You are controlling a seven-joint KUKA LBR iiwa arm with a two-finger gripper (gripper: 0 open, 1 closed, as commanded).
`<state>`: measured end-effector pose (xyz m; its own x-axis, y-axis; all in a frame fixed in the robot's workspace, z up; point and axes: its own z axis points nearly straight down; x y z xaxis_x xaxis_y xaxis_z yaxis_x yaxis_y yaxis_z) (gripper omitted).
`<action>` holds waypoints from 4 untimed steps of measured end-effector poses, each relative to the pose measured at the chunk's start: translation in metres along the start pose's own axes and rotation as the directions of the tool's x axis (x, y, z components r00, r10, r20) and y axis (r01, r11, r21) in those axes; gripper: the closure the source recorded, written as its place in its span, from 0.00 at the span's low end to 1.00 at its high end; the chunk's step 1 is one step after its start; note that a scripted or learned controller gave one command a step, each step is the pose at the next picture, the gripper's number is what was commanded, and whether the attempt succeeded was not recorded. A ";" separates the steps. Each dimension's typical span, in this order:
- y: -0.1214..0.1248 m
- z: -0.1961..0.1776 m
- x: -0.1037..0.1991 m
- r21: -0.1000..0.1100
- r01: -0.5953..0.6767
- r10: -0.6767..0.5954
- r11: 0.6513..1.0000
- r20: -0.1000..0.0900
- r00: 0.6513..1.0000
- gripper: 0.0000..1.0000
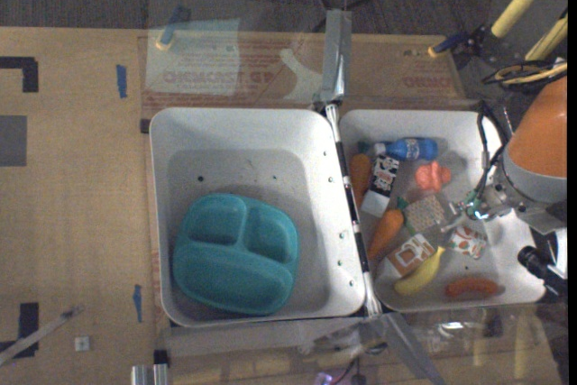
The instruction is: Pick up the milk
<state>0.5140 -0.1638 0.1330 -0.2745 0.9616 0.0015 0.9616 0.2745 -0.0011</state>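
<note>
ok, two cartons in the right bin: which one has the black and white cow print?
The milk carton by the bin divider, just below the blue bottle. The other carton, near the banana, is orange and white.

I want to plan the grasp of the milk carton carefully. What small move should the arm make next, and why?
Probably a short shift toward the left side of the right white bin, to bring the gripper over the small black-and-white milk carton. The gripper now hangs over the bin's middle, beside the white strawberry-print carton; the milk lies apart from it, between the orange carrot and the blue bottle.
</note>
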 end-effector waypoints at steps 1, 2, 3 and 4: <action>-0.020 0.044 0.045 -0.013 -0.191 0.191 0.982 0.009 0.982 1.00; -0.004 -0.052 0.111 -0.002 -0.220 0.220 0.976 0.001 0.976 1.00; -0.021 -0.102 0.051 -0.004 0.130 -0.130 0.991 0.006 0.991 1.00; 0.023 -0.051 0.104 0.002 -0.198 0.198 0.980 0.000 0.980 1.00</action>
<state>0.5076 -0.0578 0.1841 -0.0791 0.9969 0.0013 0.9969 0.0791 -0.0032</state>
